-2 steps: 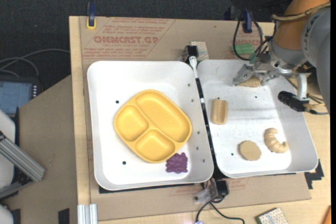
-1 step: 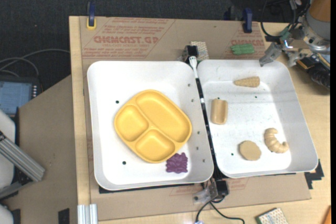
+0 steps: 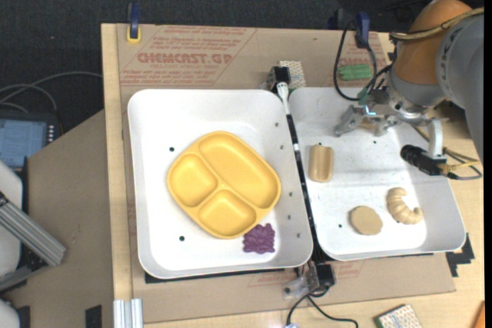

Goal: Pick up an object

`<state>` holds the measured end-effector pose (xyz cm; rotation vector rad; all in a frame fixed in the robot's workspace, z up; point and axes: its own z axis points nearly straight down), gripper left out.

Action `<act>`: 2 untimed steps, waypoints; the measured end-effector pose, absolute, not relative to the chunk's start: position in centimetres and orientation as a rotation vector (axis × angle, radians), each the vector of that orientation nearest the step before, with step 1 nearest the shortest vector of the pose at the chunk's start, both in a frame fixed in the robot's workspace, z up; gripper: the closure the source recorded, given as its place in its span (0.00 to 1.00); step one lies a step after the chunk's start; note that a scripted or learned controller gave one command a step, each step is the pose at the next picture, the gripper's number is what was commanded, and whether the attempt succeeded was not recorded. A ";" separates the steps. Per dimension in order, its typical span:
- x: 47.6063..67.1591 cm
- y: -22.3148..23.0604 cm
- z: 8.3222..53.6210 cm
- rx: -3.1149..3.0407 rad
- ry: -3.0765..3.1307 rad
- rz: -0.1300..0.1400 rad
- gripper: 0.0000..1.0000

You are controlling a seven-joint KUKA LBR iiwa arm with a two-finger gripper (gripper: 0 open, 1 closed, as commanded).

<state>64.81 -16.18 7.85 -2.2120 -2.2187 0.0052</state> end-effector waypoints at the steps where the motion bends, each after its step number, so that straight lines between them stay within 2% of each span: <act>1: 66.8 -17.5 9.0 -2.224 -2.226 -0.003 0.00; 2: 66.6 -17.5 10.1 -2.217 -2.221 0.007 1.00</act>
